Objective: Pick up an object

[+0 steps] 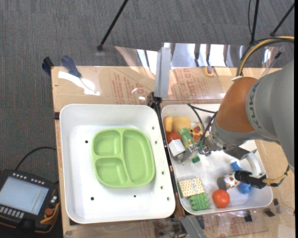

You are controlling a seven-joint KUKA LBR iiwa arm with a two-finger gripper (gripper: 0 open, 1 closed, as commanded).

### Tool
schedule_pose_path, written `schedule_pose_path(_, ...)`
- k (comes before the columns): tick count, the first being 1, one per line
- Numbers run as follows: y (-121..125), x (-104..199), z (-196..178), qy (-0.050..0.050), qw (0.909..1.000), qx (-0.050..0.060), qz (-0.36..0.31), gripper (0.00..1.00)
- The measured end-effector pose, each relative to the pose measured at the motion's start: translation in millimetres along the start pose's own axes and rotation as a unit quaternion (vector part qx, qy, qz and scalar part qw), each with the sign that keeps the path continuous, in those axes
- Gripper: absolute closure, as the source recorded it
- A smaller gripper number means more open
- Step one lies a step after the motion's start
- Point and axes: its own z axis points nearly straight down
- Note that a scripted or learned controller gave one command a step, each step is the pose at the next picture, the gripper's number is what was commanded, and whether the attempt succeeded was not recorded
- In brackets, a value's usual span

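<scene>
Right white bin, starting nearest: a green ridged leafy toy, a round red tomato-looking ball, and a patterned yellow square card. Further back there's a yellow block and a pile of small colourful bits. The gripper sits low over that pile; can't tell its state. Left white bin has a lime-green three-section plastic plate lying flat.

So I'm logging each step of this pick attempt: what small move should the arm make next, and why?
Probably a short descent. The hand sits low over the cluttered upper-left corner of the right white bin, beside the small white block and yellow toy, but nothing is visibly between its fingers.
</scene>
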Motion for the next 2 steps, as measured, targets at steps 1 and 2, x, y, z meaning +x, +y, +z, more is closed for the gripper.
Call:
schedule_pose_path(1, 0, 1, -9, 0.000, 1.0000, 0.001, -0.002, 1.00)
schedule_pose_path(2, 82, 43, -105, -0.002, 1.0000, -0.005, -0.003, 1.00)
